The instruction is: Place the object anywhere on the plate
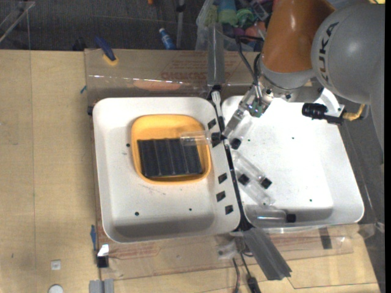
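The dark ribbed object (170, 158) lies flat on the yellow plate (142, 130), in the left bin (113, 182), left of centre of the frame. The claw (253, 107) hangs over the right bin (317, 163), upper right; whether it is apart or together, I cannot tell.

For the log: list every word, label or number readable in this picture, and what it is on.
"KU": dark letters running down the grey arm at top right; the rest of the word is cut off.
Faint reddish print on the clear sheet behind the bins: too blurred to read.
Nothing else is readable.
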`<state>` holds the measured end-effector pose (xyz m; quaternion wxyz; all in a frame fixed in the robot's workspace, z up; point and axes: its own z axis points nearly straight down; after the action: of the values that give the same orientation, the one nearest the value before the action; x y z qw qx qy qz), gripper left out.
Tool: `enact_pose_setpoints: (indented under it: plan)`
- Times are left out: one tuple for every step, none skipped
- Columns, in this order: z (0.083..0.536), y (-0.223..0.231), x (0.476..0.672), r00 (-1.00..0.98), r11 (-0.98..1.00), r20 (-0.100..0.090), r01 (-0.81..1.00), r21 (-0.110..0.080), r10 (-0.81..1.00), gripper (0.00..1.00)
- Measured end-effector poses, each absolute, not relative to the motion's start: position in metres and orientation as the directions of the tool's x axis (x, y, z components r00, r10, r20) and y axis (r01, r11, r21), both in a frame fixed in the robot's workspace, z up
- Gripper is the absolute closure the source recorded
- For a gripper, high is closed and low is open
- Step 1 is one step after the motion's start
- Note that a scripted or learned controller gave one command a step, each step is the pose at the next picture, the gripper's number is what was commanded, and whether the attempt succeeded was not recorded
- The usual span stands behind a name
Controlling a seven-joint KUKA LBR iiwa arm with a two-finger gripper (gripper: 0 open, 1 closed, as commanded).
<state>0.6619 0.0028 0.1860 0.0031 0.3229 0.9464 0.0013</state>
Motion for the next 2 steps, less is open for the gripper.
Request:
enact_pose_setpoints:
  plan:
    - [0.197, -0.05, 0.654, -0.904, 0.904, -0.005, 0.428, 0.003, 0.428, 0.0]
    - [0.186, -0.113, 0.653, -0.963, 0.963, -0.007, 0.27, 0.003, 0.27, 0.0]
